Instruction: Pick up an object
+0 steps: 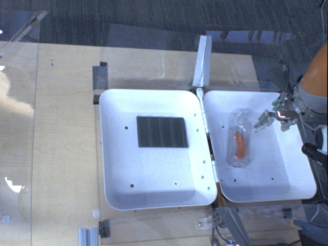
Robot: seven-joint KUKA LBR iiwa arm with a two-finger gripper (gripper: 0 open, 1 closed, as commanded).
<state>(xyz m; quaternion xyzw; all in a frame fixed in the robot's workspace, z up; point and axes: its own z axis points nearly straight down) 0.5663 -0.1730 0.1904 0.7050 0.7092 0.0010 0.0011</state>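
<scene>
A clear plastic bottle [239, 142] with an orange-red piece inside lies in the right bin [287, 183], left of its middle, running near to far. My gripper [275, 122] hangs over the upper right part of that bin, to the right of the bottle and a little beyond it. Its fingers are open, with one fingertip [263, 121] pointing toward the bottle, and nothing is between them. The grey arm with its orange band [316, 76] comes in from the right edge.
In the left bin [115, 152] lies a flat dark grey ribbed rectangle [162, 132], above its middle. A raised divider [208, 137] separates the two bins. A metal rail [201, 60] stands behind them on the wooden bench.
</scene>
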